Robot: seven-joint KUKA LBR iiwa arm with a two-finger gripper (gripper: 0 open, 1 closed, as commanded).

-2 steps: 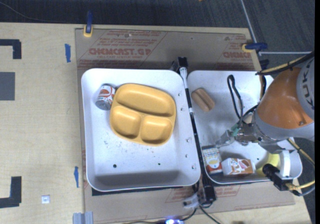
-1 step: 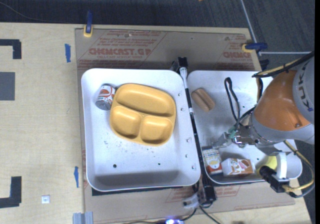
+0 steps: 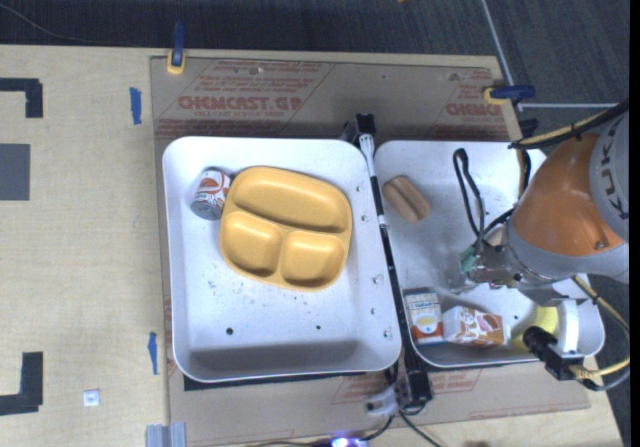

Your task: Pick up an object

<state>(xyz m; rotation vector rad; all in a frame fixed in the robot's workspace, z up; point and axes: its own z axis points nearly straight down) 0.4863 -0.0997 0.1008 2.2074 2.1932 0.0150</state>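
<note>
Objects lay in both shallow white bins: a yellow three-compartment plastic tray [image 3: 285,226] and a small crushed can [image 3: 210,193] touching its left edge in the left bin [image 3: 190,325], a tan wooden block [image 3: 405,197] and a flat orange-and-white packet [image 3: 452,322] in the right bin [image 3: 435,160]. The grey arm's gripper [image 3: 482,268] hung over the right bin above the packet; whether it was open or closed could not be told.

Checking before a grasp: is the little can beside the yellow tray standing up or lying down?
Lying down. The can shows its long side, against the yellow divided tray's upper left edge in the left bin.
</note>
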